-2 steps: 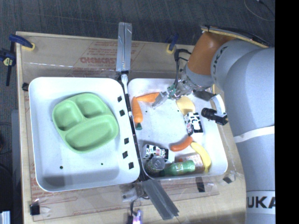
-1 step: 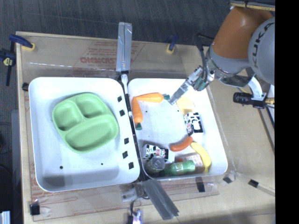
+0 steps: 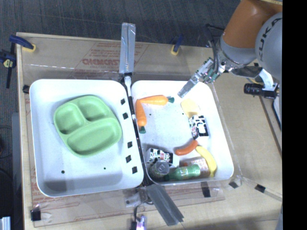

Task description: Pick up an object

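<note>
Right, I have the gripper hanging over the far edge of the right bin, fingers drawn together with nothing between them, so it's clenched on air. Candidates lie below: two carrots by the divider, a yellow block just under the fingertips, a sausage, a banana, and a green bottle beside a can. I judge the yellow block the closest pick. To do it well I'd open first, centre over it, descend straight, then close. The crowded near corner looks risky.
</note>
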Controlling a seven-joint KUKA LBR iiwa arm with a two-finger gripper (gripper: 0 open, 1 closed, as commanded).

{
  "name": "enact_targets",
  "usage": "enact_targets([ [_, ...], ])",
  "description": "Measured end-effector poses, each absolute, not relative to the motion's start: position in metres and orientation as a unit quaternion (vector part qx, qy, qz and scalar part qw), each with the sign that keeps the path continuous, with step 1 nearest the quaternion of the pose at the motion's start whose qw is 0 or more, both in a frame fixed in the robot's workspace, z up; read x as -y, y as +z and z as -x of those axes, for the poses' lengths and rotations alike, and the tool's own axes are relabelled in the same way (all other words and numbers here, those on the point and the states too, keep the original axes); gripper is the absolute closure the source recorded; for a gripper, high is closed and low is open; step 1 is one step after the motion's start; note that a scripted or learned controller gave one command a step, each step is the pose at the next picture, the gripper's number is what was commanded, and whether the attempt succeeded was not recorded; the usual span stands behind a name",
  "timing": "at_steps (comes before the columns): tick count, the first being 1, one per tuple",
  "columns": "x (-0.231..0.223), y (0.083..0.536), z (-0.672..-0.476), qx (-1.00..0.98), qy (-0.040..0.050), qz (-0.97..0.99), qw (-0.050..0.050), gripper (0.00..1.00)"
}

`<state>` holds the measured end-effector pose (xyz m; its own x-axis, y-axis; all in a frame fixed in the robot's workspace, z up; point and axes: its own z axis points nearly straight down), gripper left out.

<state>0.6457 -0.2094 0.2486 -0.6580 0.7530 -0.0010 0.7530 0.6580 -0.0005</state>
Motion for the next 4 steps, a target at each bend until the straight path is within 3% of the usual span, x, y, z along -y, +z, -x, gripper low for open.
enact_targets([
  [1, 0.209, 0.236, -0.617, -0.916, -0.0006, -0.402, 0.0, 0.0],
  [2, 0.197, 0.21, -0.65, -0.928, -0.0003, -0.372, 0.001, 0.0],
  [3, 0.21, 0.094, -0.599, -0.929, -0.0004, -0.37, 0.0, 0.0],
  [4, 0.211, 0.175, -0.647, -0.934, 0.0, -0.358, 0.002, 0.0],
])
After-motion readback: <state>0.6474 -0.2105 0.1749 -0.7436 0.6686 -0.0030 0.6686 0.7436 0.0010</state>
